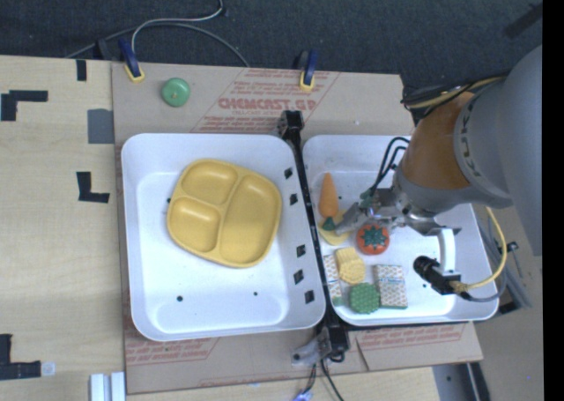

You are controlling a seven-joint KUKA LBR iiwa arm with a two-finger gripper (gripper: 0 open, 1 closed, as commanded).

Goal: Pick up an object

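Nothing has been lifted yet, as far as the view shows: every item lies on a bin floor and none sits between the fingers. The gripper (366,212) is down low in the right bin (441,307), its dark fingertips (354,213) set a narrow way apart with only bare bin floor between them.

Just below the gripper and a little to its right lies a red tomato-like toy (374,239) with a green top, very near the tips but apart from them as far as I can tell. To the gripper's left, an orange carrot toy (329,196) lies along the bin's divider wall, and a yellow piece (333,233) rests just below-left of the tips. Further below are a yellow waffle-like block (349,264), a green round toy (363,299) and a patterned flat square (390,285).

Well away to the gripper's left, in the other bin (141,214), lies a yellow divided plate (224,211); a green ball (175,92) sits up on the table beyond it.

The reach looks done, judging by the gripper's height; closing on something and lifting it remain. The tomato-like toy seems the likeliest target, though the tips appear offset above it, so a small correction may be needed first.
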